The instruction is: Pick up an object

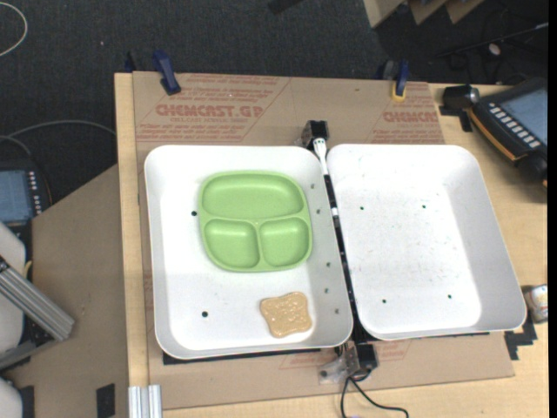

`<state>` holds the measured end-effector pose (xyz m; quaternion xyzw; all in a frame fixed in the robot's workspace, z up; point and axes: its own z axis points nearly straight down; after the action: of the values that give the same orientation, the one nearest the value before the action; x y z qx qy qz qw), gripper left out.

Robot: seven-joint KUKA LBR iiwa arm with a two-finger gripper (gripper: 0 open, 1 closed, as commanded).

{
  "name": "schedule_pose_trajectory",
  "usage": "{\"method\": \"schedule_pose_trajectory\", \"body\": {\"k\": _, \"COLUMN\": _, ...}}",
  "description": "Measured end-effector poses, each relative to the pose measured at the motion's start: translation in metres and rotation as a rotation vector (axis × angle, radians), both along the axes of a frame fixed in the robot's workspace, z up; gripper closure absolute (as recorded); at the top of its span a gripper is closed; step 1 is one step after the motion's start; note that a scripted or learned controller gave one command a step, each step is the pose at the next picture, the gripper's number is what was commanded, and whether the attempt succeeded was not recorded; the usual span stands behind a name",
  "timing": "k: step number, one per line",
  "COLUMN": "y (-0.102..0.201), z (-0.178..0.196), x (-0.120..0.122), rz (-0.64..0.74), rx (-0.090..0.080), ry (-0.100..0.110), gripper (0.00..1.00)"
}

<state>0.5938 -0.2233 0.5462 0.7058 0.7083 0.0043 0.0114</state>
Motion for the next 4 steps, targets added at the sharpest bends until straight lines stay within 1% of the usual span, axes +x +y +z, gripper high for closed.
{"method": "schedule_pose_trajectory", "body": {"k": 1, "y": 0.032, "z": -0.138, "x": -0.033, "rz": -0.003, "rx": 0.016, "ry": 0.037, "gripper": 1.0}}
{"method": "schedule_pose_trajectory", "body": {"k": 2, "y": -0.002, "z": -0.088, "x": -0.009, "rz": -0.005, "rx": 0.005, "ry": 0.014, "gripper": 1.0}}
{"method": "schedule_pose_trajectory", "body": {"k": 3, "y": 0.04, "z": -0.212, "x": -0.022, "rz": 0.0, "rx": 0.016, "ry": 0.035, "gripper": 1.0}}
{"method": "schedule_pose_trajectory", "body": {"k": 4, "y": -0.003, "z": -0.092, "x": 0.012, "rz": -0.005, "rx": 0.001, "ry": 0.006, "gripper": 1.0}}
